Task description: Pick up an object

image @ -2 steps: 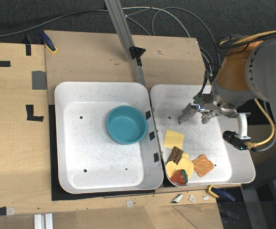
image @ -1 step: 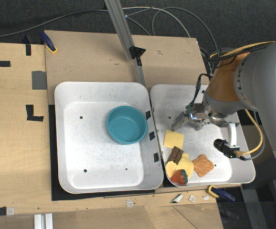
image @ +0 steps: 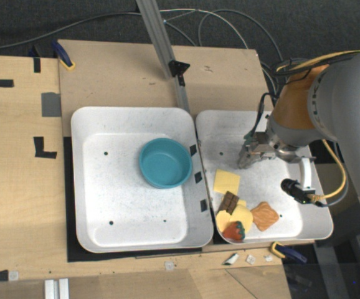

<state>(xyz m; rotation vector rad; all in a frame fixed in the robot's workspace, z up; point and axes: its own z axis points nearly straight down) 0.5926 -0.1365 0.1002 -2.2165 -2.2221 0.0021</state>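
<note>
Nearest the camera, a cluster of small things is crowding the front of the right white bin (image: 311,229): a red, strawberry-like piece (image: 233,230) sitting on a pale yellow round piece (image: 242,217), a small dark brown block (image: 230,202) touching it, an orange, toast-like slab (image: 265,216) just beside, and a flat pale yellow square (image: 226,182) a little farther back. Any of these could be serving as the object to pick.

Because they are lying touching or overlapping, a descent here is risking a grasp of two at once, or a nudge that is sliding one away. The flat square is offering little for the fingers to catch.

Behind them, the two-finger gripper (image: 250,159) is hanging over bare bin floor, beside the square and apart from it. Whether its pincer is apart or together, I cannot tell; nothing is showing between the tips.

Farther left, a teal round plastic bowl (image: 164,162) is sitting alone in the left white bin (image: 93,229); its wide rim is likely outspanning the grip.
</note>
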